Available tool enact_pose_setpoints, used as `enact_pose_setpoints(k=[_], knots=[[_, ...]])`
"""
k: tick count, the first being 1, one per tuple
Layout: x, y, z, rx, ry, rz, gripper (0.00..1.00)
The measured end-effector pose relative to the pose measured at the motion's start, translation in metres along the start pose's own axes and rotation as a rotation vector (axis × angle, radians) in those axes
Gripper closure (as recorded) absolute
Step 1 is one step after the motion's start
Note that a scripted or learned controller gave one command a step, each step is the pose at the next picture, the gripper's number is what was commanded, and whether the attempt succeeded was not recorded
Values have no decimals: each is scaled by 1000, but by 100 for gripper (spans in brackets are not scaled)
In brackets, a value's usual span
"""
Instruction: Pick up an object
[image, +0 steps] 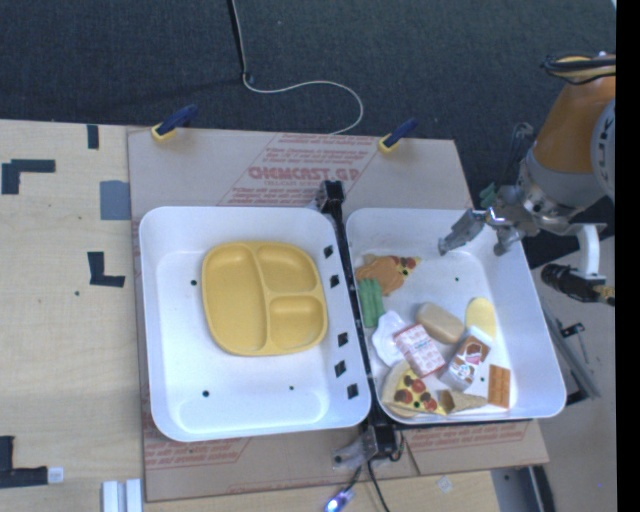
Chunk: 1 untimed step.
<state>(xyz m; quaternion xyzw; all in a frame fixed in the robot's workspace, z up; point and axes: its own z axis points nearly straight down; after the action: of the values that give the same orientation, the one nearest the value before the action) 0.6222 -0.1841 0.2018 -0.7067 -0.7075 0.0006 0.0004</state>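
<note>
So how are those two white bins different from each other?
The left bin holds one yellow divided plate, lying flat. The right bin holds a jumble of small toy foods, including a pizza slice, and the hand hovers over it. Both are shallow and white.

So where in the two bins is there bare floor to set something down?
Left bin: a bare strip all around the yellow plate, widest along the near edge. Right bin: bare at the far end under the hand. Its near half is crowded with toy food.
</note>
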Motion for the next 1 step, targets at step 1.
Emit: enact_pose_setpoints(k=[1], knots=[[1, 0, -10, 0, 0, -1, 100]])
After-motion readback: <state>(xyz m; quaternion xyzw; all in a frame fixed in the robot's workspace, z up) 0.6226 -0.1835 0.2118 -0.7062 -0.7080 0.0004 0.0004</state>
